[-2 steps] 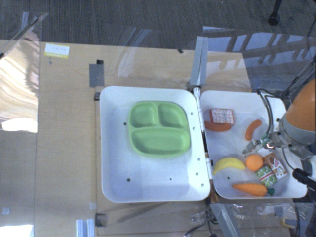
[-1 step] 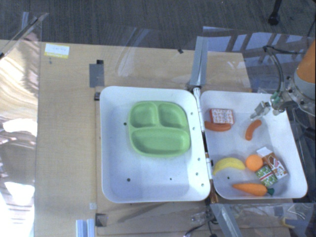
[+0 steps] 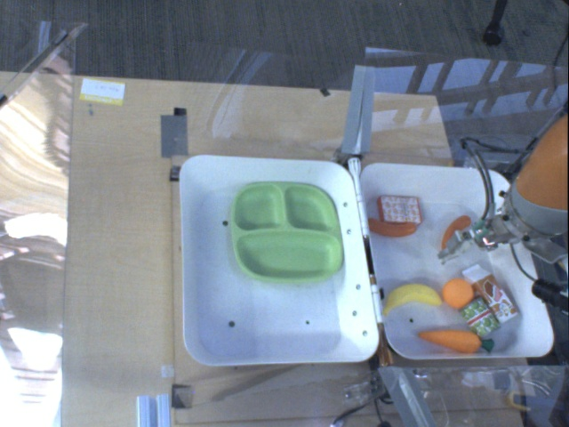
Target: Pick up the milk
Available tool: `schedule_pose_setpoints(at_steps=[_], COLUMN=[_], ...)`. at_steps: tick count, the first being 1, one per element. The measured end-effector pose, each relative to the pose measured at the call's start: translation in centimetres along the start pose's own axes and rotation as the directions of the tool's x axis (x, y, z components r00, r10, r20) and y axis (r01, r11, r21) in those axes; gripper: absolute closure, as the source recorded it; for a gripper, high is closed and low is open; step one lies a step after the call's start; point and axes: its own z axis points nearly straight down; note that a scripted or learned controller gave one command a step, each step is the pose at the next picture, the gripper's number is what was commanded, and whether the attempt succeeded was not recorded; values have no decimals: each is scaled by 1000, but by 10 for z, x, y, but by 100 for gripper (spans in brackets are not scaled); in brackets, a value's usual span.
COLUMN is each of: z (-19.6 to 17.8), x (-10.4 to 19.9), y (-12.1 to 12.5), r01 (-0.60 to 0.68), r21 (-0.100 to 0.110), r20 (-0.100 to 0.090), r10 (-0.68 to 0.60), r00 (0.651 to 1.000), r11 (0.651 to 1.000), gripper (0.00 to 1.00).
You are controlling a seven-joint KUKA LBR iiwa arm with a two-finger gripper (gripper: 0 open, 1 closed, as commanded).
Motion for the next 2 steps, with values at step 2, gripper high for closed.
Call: schedule_pose_setpoints(at_steps=[2], z=[24], x=[2], y=[-13], r01=[31], r21=[-4], r20=[3], r10=[-31], r00=[1000], r11=[1000], gripper=[0])
